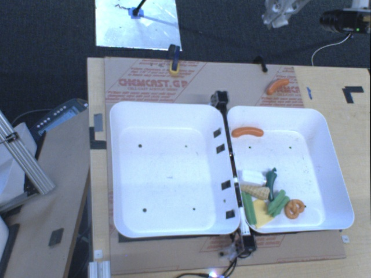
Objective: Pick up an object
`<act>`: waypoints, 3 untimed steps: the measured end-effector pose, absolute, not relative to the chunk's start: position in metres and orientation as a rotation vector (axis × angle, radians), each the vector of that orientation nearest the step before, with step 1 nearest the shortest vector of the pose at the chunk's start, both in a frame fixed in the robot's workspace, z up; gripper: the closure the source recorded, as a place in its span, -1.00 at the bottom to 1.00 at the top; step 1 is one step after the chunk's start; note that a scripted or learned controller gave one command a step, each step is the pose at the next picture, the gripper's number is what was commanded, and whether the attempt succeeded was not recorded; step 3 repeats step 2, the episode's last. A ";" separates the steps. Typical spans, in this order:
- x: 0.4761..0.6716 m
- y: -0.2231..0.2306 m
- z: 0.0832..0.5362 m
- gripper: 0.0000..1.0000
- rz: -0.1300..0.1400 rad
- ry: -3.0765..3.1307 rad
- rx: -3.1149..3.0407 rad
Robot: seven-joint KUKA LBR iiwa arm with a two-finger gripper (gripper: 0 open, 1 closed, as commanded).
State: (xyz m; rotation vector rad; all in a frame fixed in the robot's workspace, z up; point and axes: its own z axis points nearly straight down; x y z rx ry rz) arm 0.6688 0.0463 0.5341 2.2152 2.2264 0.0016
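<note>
the gripper (pixel 279 9) hung at the top of the camera view, right of centre, high over the dark floor beyond the bench and well apart from both bins. whether it was open or closed could not be told at that angle and blur, and nothing showed in its grasp.

the right bin (pixel 324 132) held all the loose objects. an orange sausage (pixel 247 132) lay by itself near the bin's far left wall. the rest were crowded in the near left corner: a small white block (pixel 251 176), a tan cone (pixel 255 190) just below it, a dark green piece (pixel 271 177) standing beside them, two lighter green pods (pixel 277 203), a long green strip (pixel 248 208) along the divider side, a yellow flat piece (pixel 264 218) under the pods, and a brown pretzel (pixel 294 208) just to the right of the heap.

the left bin (pixel 168 172) sat touching the right one along a black hinge strip (pixel 227 155). a second orange sausage (pixel 277 86) lay on the bench board behind the right bin, outside it.
</note>
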 end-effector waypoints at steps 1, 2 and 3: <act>0.668 0.045 0.535 1.00 0.002 2.225 2.215; 0.668 0.048 0.527 1.00 0.002 2.226 2.215; 0.668 0.048 0.527 1.00 0.002 2.226 2.215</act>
